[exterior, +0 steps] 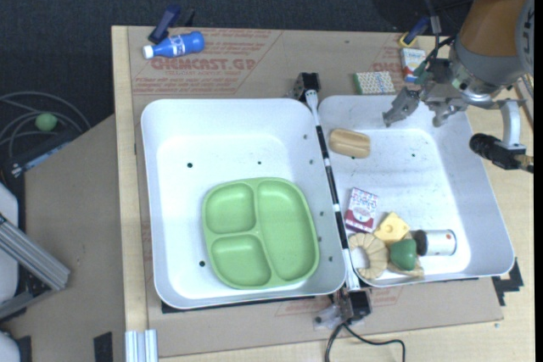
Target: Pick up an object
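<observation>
While hand (422, 108) hovers spread, tan oblong bread roll (349, 142), smooth, unheld

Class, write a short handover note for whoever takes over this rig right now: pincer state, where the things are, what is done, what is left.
Pincer: open, holding nothing, above the far edge of the right bin.
Right bin: tan bread-like piece near the far left corner, alone; small red and white box, yellow piece, green piece and white bottle clustered at the near edge.
Left bin: green divided tray.
Done: nothing picked yet.
Left: lower onto one object, probably the tan piece as nearest, grip and lift.
</observation>
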